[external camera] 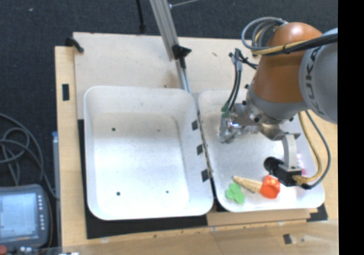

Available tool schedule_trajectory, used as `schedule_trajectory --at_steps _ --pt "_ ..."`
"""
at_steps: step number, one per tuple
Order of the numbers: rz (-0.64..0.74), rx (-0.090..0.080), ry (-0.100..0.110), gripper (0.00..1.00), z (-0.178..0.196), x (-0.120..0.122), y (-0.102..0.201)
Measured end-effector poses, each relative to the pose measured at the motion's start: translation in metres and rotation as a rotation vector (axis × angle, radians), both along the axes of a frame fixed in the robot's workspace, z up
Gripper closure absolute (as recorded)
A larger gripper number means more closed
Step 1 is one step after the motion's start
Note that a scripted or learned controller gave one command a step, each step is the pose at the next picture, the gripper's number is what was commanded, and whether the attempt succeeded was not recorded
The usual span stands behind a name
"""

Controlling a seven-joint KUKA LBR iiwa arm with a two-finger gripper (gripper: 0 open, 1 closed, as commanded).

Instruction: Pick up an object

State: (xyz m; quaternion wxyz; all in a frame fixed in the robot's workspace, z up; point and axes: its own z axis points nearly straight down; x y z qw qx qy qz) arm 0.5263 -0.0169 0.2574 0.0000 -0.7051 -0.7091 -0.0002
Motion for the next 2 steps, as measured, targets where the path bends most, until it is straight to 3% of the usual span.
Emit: schedule_trajectory --at_steps 1,2 --pt "0.002 0.001 -0.001 1.0 -0.001 0.007 0.053" --pt "0.001 0.0 0.001 1.0 -0.023 -0.004 0.104"
